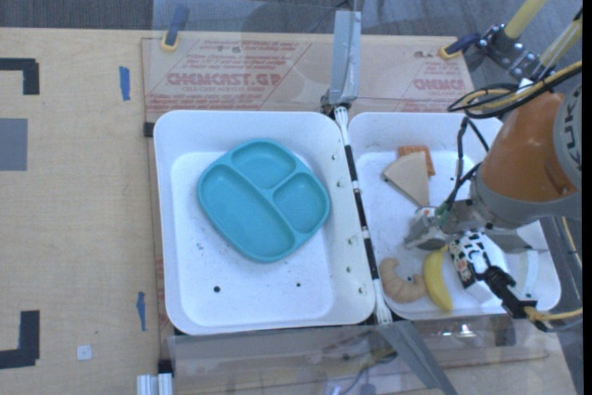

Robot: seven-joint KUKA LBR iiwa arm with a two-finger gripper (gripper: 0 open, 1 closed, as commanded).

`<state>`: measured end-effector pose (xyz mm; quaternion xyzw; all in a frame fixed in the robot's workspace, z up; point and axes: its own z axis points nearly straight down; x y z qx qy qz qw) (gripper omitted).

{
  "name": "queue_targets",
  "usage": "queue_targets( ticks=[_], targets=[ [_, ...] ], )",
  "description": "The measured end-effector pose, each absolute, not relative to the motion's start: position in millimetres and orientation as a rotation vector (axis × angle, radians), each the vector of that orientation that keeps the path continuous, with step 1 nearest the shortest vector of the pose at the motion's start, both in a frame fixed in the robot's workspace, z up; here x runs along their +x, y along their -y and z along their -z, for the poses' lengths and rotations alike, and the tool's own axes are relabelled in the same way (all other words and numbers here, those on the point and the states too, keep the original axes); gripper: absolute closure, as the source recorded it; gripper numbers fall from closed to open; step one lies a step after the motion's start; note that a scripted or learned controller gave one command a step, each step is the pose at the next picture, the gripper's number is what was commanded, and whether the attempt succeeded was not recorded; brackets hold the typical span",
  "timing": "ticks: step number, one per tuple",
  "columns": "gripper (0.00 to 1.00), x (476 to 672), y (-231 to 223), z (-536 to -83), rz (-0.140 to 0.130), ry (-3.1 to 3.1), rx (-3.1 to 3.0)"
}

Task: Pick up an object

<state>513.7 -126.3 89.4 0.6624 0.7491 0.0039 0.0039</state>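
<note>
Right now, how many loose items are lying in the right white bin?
4 visible: a tan wedge-shaped slice and an orange piece at the far end, a yellow banana and a beige croissant at the near end. The arm may hide more.

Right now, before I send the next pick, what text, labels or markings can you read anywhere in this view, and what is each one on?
"CHEMCAST GP" in red, printed on the protective film of the clear acrylic sheet behind the left bin; smaller lines around it are too blurred to read.
Red print of the same kind on the sheet's right part behind the right bin: too blurred to read.
"KU", cut off at the frame edge, on the arm.
</note>
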Motion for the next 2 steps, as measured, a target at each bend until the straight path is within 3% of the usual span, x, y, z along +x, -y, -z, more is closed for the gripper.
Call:
queue_targets(
  ticks=[1, 2],
  targets=[
    [1.00, 515.4, 129, -98, -0.014, -2.338, 2.081],
    [1.00, 578.4, 54, -183, 0.001, -2.497, 1.906]
  ],
)
